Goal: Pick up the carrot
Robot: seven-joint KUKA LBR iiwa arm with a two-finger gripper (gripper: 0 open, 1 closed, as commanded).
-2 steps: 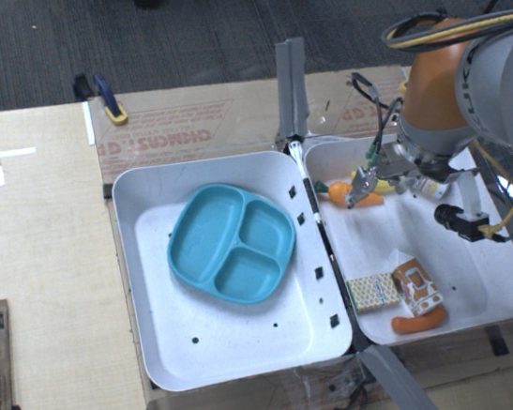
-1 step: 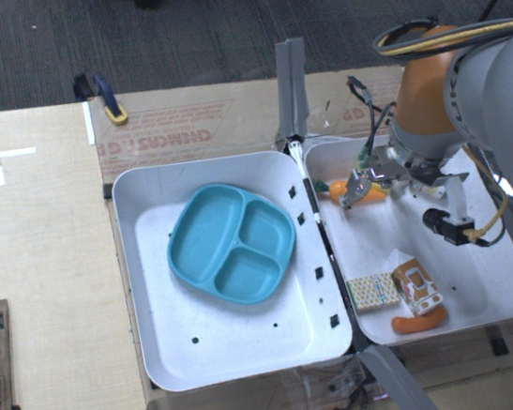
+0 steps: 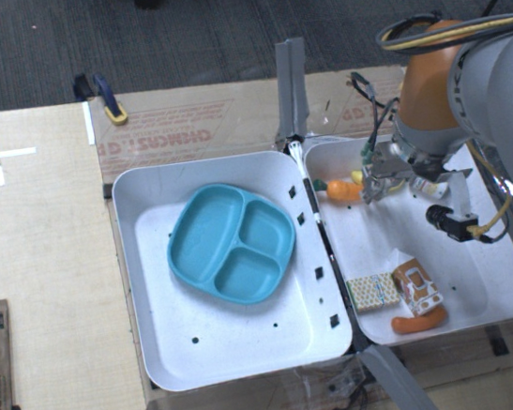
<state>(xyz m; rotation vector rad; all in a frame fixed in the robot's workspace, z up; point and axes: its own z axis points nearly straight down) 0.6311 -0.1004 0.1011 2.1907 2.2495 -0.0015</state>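
The carrot (image 3: 340, 190) lies at the far end of the white bin on the arm's side (image 3: 496, 293), close to the wall between the two bins; a small yellow bit sits just beside it. At the near end of that bin lies a long orange-red thing like a sausage (image 3: 418, 321); just behind it are a tan square block (image 3: 372, 292) and a little brown and white box (image 3: 417, 287), side by side. The other white bin (image 3: 139, 301) holds a blue plate (image 3: 232, 242) with three parts, lying flat near the middle. Further back, the claw (image 3: 374, 184) is low in the bin just beside the carrot, on the arm's side of it; I cannot tell if the claw is open or closed, and I cannot see if it touches the carrot. The grey and orange arm (image 3: 452, 77) bends over the far corner of that bin. At the back of the desk (image 3: 41, 220) rests a blue and yellow clamp (image 3: 109, 101).
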